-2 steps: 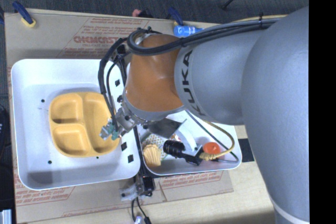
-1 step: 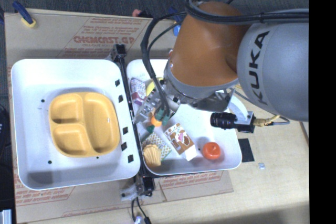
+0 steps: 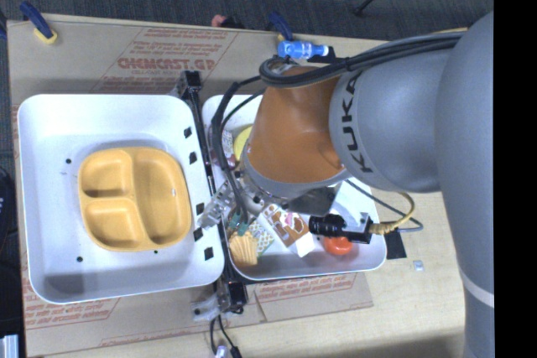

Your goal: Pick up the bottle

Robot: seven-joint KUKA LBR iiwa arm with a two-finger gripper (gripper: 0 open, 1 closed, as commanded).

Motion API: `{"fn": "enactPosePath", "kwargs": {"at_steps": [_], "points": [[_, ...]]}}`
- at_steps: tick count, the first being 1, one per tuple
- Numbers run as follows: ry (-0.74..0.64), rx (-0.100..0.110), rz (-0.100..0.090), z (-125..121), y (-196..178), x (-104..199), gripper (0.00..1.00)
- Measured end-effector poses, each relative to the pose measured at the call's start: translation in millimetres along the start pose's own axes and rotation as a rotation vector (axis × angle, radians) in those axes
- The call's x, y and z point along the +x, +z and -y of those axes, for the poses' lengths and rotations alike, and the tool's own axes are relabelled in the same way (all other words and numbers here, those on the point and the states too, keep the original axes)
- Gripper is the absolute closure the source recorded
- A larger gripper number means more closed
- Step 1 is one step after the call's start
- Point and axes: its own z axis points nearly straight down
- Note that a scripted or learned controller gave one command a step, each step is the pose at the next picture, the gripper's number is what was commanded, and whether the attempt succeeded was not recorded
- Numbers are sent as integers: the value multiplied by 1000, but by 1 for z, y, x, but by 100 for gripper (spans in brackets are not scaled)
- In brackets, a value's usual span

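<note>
Two white bins are shown; the yellow divided plate (image 3: 134, 197) occupies the left bin (image 3: 42, 180), the arm (image 3: 352, 130) is lowered over the cluttered right bin (image 3: 369, 260); finger state and bottle position cannot be determined

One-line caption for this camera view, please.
KUKA arm reaches into the cluttered right bin; a yellow divided plate sits in the left bin.

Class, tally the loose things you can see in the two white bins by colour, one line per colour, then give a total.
Yellow: 3 (divided plate, ridged piece, yellow thing partly behind the arm)
Orange-red: 1 (small round thing)
Multicoloured: 1 (printed packet)
Total: 5 visible; the arm hides much of the right bin.
</note>
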Motion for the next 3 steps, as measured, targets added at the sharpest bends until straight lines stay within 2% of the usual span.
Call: {"fn": "enactPosePath", "kwargs": {"at_steps": [1,2,3], "points": [[6,-2,2,-44,-1,34,100],[-213,-3,5,-9,-89,6,100],[-301,-1,2,-64,-33,50,100]]}}
